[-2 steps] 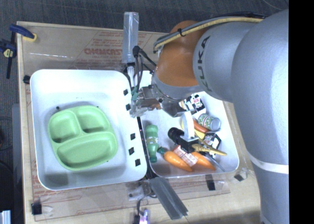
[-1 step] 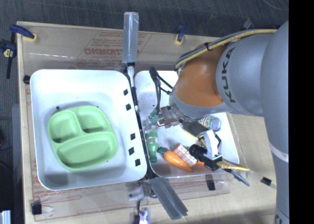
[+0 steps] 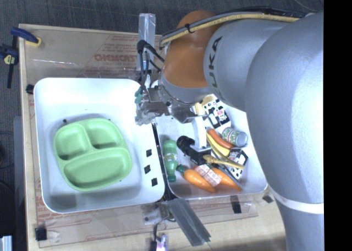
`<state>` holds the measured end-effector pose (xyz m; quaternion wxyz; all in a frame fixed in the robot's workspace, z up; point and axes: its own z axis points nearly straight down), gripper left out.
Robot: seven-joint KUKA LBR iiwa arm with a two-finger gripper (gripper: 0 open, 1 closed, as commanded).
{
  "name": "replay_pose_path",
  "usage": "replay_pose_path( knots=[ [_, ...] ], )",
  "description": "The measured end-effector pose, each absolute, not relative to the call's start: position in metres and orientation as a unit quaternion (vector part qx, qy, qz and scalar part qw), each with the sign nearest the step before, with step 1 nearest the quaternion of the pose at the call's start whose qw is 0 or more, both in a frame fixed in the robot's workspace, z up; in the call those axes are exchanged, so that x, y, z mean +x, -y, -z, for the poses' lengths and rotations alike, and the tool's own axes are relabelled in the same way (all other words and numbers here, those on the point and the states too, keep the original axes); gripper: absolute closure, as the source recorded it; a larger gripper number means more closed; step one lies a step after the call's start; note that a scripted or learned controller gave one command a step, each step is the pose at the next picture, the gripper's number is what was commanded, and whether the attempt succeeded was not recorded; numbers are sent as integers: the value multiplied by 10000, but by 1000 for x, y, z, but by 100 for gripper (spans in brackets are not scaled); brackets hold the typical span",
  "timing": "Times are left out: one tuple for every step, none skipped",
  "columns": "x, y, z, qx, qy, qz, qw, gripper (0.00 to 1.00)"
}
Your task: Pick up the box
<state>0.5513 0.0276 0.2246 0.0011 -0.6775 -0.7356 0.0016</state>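
A large grey robot arm fills the right side, closest to the viewer, with an orange band above its wrist. Beneath it, a pale wooden tabletop carries two shallow white bins side by side. The left bin holds a light green divided plate. The right bin is crowded, and the arm hides part of it. The end effector hangs over the wall between the bins, toward their far end; whether it is open or closed cannot be told, and nothing is seen in its grasp. The box, patterned black, white and yellow, lies at the back of the right bin, partly under the arm. Nearer the front lie a green bottle along the dividing wall, a carrot, a banana and a small can.
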Motion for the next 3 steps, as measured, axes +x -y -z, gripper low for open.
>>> replay_pose_path(
  knots=[
    [498, -1, -191, -6414, 7672, -15, 14, 100],
    [561, -78, -191, -6488, 7609, -20, 14, 100],
    [581, -158, -188, -5889, 8082, -11, 11, 100]
  ],
)
